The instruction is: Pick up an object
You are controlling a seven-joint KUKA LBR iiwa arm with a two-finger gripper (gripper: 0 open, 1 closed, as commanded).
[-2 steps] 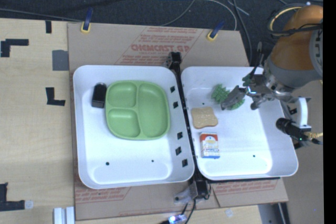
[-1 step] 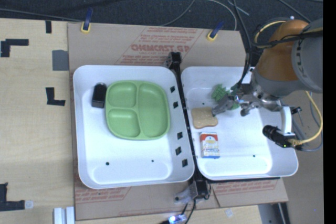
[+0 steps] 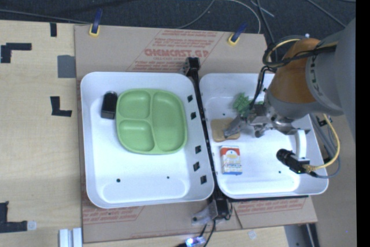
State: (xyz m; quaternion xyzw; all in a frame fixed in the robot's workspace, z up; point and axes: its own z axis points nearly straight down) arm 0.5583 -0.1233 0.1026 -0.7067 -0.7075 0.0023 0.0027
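The tabletop (image 3: 34, 124) bears two white bins. The left bin (image 3: 98, 182) holds a green divided plate (image 3: 152, 121) with a small black block (image 3: 108, 105) touching its left edge. In the right bin (image 3: 260, 182), the arm's claw (image 3: 234, 127) sits over a tan flat piece (image 3: 218, 130); whether it grips cannot be told. A green toy (image 3: 241, 103) lies just above, a small red-and-white box (image 3: 230, 160) just below.
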